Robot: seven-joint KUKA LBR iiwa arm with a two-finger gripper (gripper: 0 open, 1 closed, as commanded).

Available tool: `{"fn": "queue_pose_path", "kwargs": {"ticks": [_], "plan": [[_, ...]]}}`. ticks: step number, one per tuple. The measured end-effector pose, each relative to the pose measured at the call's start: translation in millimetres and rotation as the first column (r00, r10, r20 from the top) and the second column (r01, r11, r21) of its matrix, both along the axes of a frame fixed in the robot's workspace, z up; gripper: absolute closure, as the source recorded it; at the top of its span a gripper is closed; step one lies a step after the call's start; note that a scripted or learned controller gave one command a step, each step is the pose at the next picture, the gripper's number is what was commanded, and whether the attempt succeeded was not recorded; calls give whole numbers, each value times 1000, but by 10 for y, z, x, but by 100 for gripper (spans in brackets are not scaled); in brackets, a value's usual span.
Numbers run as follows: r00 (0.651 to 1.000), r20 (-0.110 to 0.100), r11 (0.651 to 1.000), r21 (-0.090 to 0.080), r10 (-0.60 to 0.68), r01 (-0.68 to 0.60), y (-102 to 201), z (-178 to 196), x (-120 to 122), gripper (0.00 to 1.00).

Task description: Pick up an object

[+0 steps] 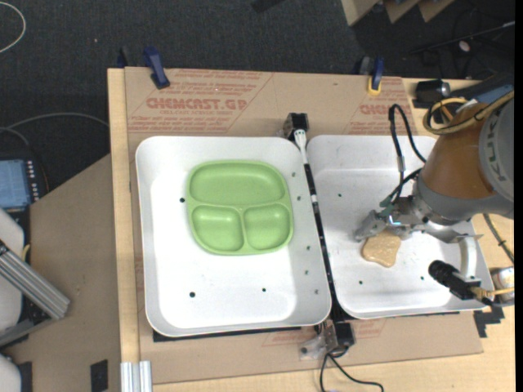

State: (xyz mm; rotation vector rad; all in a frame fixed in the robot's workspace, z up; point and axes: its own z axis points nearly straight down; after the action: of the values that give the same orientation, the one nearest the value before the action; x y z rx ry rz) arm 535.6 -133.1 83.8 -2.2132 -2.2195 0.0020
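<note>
Tan object — gripper just above

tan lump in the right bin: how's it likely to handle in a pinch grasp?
The tan lump looks flat and irregular, so it probably won't roll. Lying low on the right bin floor, it may slide rather than lift. Its matte surface suggests decent grip; stiffness is unclear.

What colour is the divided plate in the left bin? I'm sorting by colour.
Light green; the divided plate shows clearly in the camera view.
</note>
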Motion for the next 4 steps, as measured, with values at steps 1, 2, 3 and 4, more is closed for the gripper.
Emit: {"fn": "queue_pose_path", "kwargs": {"ticks": [1, 2, 3, 4], "plan": [[1000, 14, 1000, -11, -6, 6, -874, 266, 558, 0], [1000, -2, 1000, 2, 3, -3, 96, -11, -9, 0], [1000, 12, 1000, -2, 4, -4, 823, 1065, -360, 0], [1000, 10, 1000, -6, -7, 7, 374, -11, -561, 0]]}}
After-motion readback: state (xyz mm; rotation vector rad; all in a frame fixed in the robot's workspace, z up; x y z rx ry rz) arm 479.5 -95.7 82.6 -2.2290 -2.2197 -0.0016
